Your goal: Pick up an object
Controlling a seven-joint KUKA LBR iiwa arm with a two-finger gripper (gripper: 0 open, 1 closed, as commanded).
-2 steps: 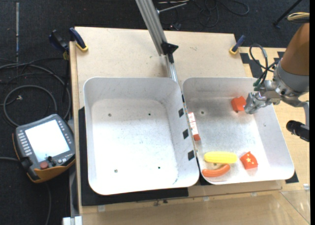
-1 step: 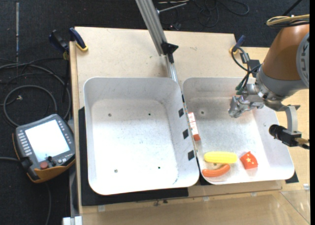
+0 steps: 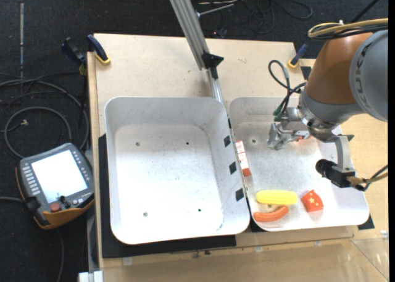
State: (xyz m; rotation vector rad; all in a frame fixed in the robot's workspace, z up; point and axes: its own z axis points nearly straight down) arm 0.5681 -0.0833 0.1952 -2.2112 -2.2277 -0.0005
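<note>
Two-finger metal gripper (image 3: 279,139) sits low in the right shallow white bin (image 3: 345,216), upper part; can't tell whether it's parted or closed. Candidates all lie well apart from it along the bin's near edge: yellow banana-shaped toy (image 3: 276,197) touching an orange sausage-shaped piece (image 3: 271,214), small red block (image 3: 312,201) beside them. A red-and-white carton (image 3: 242,157) leans on the left wall; left white bin (image 3: 117,151) adjoins.

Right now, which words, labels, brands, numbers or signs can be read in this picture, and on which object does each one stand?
No text can be read.
Small box by the right bin's left wall: red and white print, too blurred to read.
Red block: a pale mark, too small to tell.
Handheld pendant left of the bench: screen glared white, unreadable.
</note>
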